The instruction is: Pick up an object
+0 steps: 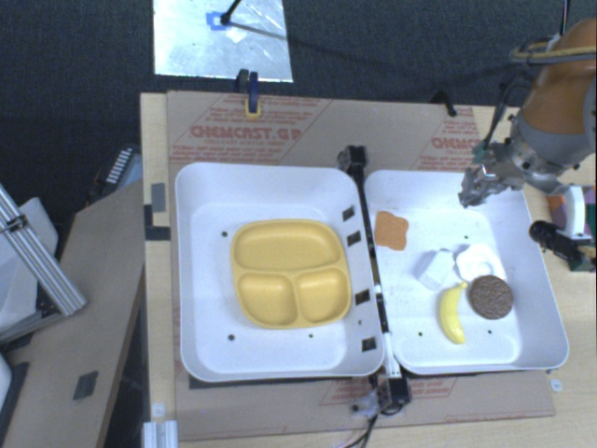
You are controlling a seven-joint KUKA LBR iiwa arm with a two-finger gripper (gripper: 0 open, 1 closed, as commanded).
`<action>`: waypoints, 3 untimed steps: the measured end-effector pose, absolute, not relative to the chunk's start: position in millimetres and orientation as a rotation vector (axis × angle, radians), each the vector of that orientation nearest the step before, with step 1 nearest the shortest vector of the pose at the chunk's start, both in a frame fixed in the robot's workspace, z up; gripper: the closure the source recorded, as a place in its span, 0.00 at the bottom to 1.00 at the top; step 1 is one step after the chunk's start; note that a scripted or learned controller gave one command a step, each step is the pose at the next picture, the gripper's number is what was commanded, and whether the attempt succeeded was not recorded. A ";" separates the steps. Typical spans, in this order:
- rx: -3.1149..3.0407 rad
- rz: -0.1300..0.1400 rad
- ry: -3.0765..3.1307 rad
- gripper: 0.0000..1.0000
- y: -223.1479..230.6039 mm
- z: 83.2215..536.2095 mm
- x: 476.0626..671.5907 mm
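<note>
**Counter stock: two bins, one arm, claw unladen**

1. Counter (308, 119): brown board printed with red lettering, carrying both bins.
2. Left bin (201, 343): shallow, white. Contains item 4.
3. Right bin (532, 250): shallow, white, touching the left bin along a black hinged seam. Contains items 6 to 10.
4. Yellow divided tray (284, 271): three compartments, one long across the far side and two smaller nearer. Lies flat in the middle of the left bin.
5. Arm (555, 110): grey, orange band above the wrist, entering from the right over the far right corner of the right bin.
6. Claw (474, 192): hangs over the far part of the right bin, well apart from every item. Nothing between its fingers; how far open they stand cannot be told.
7. Banana (451, 314): yellow, near front of right bin, just beside item 8.
8. Brown round cookie (490, 297): touching item 9.
9. White cup-like piece (476, 261): beside item 10.
10. Pale blue-white block (435, 269).
11. Orange toast-shaped slice (391, 231): lies alone near the seam.
</note>
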State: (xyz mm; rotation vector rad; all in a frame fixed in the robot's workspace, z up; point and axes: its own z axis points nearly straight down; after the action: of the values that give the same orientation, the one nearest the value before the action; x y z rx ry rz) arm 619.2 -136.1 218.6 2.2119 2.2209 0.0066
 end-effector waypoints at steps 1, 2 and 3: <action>2.211 0.005 2.231 1.00 -81.6 224.6 604.9; 2.210 0.006 2.233 1.00 -24.5 235.0 602.4; 2.210 0.005 2.233 1.00 29.0 242.3 602.1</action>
State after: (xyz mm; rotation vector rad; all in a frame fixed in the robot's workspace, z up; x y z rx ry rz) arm 602.1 29.0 242.3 2.2100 2.2331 0.0054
